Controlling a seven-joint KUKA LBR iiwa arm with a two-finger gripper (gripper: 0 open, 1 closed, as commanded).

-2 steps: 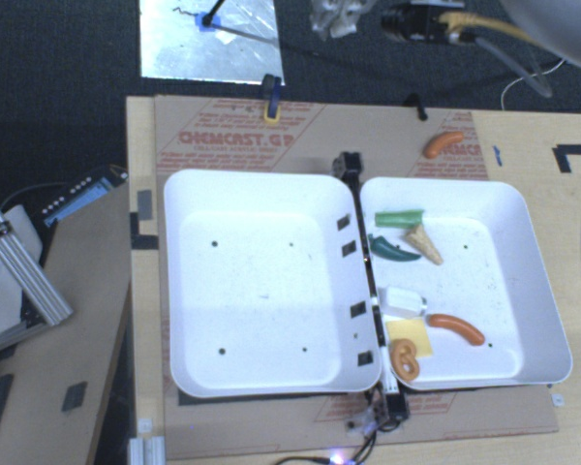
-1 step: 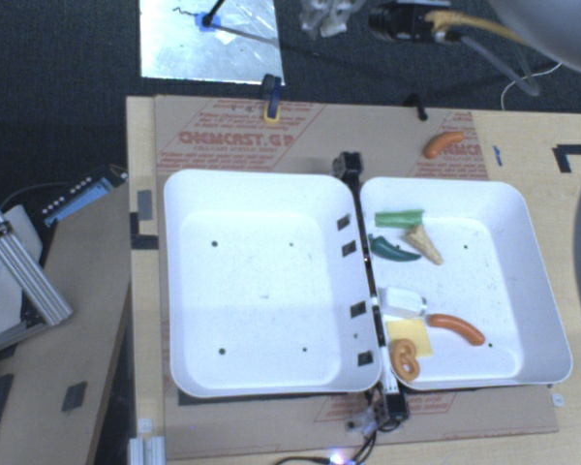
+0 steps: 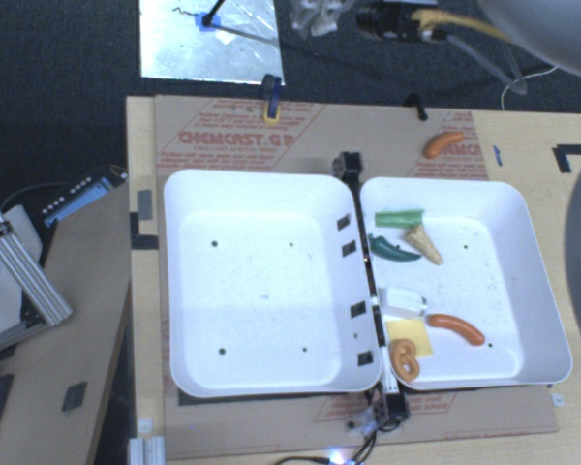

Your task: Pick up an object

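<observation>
A glossy orange sausage [image 3: 455, 328] is seen in the right bin [image 3: 537, 289], its long axis running left-far to right-near. The gripper [image 3: 317, 8], raised beyond the bench, cannot be judged wide or narrow.

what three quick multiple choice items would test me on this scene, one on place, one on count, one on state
1. Where does the yellow cheese slice lie?
A. left bin
B. right bin
C. the carpet

2. How many orange sausages are there?
A. one
B. two
C. four

3. The sausage on the cardboard is:
A. inside a bin
B. outside both bins
C. stacked on the pretzel

Answers: 1 B, it sits near the right bin's front left corner. 2 B, one in the right bin, one on the cardboard. 3 B, it lies behind the right bin's rim.
</observation>
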